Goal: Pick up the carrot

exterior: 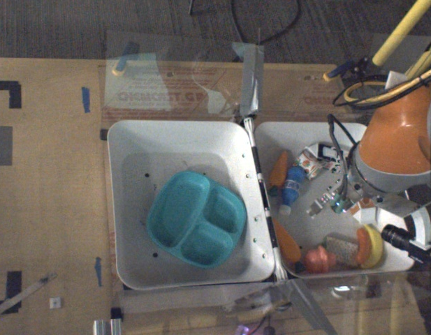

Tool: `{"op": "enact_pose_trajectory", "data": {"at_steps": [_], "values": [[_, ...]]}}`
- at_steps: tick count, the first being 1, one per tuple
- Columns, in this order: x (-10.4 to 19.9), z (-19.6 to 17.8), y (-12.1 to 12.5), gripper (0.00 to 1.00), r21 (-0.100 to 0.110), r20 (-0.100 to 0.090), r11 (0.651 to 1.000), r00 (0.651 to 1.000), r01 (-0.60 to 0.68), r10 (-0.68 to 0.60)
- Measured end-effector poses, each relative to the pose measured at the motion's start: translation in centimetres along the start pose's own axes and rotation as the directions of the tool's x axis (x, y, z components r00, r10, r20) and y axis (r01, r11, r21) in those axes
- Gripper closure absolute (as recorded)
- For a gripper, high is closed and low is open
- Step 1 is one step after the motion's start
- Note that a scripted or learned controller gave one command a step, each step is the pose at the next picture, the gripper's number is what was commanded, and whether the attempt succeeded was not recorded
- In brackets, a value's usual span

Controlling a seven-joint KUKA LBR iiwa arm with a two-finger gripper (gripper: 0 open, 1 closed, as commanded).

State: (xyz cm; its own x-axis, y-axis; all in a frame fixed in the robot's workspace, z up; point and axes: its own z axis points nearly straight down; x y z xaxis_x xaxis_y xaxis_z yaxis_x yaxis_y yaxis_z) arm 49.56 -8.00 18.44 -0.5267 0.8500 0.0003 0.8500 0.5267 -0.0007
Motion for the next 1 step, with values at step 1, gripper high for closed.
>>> {"op": "enact_pose_trajectory", "data": {"at_steps": [1], "values": [[5.50, -1.38, 1.53, 1.00, 0.000, -0.001, 0.989, 0.989, 0.148, -0.148]]}}
